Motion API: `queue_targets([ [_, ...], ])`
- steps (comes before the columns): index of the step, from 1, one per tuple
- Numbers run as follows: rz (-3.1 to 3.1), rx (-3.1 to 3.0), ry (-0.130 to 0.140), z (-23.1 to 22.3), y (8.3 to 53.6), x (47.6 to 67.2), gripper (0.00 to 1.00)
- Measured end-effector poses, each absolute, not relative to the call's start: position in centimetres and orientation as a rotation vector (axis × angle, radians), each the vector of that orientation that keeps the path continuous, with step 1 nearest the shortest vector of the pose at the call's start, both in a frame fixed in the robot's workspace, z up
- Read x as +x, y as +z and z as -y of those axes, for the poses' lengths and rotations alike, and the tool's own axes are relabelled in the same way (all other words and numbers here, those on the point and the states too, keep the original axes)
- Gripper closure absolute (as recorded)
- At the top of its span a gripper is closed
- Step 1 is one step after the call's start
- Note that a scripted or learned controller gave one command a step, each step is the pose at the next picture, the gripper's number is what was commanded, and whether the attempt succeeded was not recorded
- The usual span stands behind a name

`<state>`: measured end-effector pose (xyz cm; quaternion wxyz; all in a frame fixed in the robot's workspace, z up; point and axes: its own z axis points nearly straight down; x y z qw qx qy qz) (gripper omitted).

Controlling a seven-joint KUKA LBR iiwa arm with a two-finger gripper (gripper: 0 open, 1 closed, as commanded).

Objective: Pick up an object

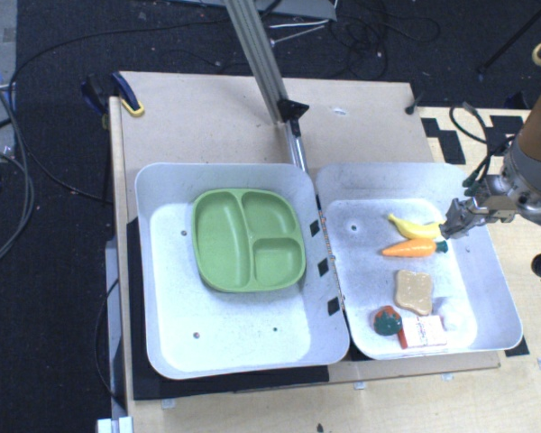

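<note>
In the right bin [487,269] lie a yellow banana [411,226], an orange carrot [409,249], a tan slice of bread [414,290], a red and green fruit [387,321] and a white and red box [423,332]. My gripper [454,221] reaches in from the right and hangs just right of the banana and the carrot's green tip. It is small and dark in the camera view, and nothing shows as held.
The left bin [162,269] holds a green divided plate [249,239]. A slanted metal pole [257,48] rises behind the bins, ending near their shared back edge. Cables and black floor surround the wooden bench [207,120].
</note>
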<state>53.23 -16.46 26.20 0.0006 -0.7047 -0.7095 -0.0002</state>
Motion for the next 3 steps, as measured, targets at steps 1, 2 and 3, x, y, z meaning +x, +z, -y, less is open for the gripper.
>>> queue_targets([
  [1,2.229,-2.213,0.0,11.7,24.9,54.0,1.0],
  [2,2.23,-2.213,-0.003,6.8,25.4,55.1,1.0],
  [3,2.23,-2.213,-0.002,2.1,25.3,56.0,1.0],
])
